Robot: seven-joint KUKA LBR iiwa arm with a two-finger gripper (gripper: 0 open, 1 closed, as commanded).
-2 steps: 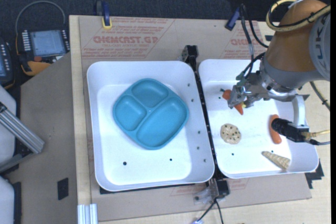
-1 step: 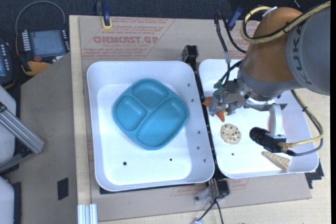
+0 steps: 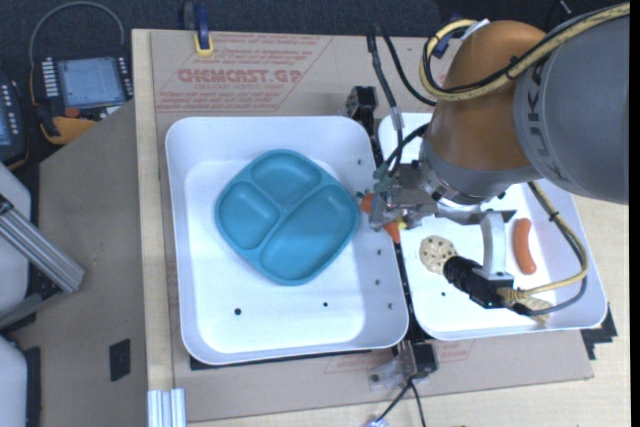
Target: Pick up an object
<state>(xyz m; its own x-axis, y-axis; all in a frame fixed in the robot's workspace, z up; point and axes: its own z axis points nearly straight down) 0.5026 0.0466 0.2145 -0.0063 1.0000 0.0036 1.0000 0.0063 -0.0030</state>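
Note:
A blue divided plate (image 3: 288,213) lies flat in the left bin (image 3: 200,315), toward its upper middle. In the right bin (image 3: 570,310) a round speckled cookie (image 3: 436,252) sits near the left wall, and a red-orange sausage (image 3: 523,246) lies further right. My gripper (image 3: 386,207) hangs low over the wall between the two bins, just off the plate's right rim and above-left of the cookie. The big orange-and-grey wrist hides most of the right bin's upper half. A small orange bit (image 3: 393,229) shows just under the gripper; what it is I cannot tell.
The bins rest on a cardboard-covered bench (image 3: 250,65) with a yellow-and-blue clamp (image 3: 201,30) at its back edge. Cables (image 3: 385,80) run down to the arm between the bins. A pendant with a screen (image 3: 88,83) lies off the bench at left.

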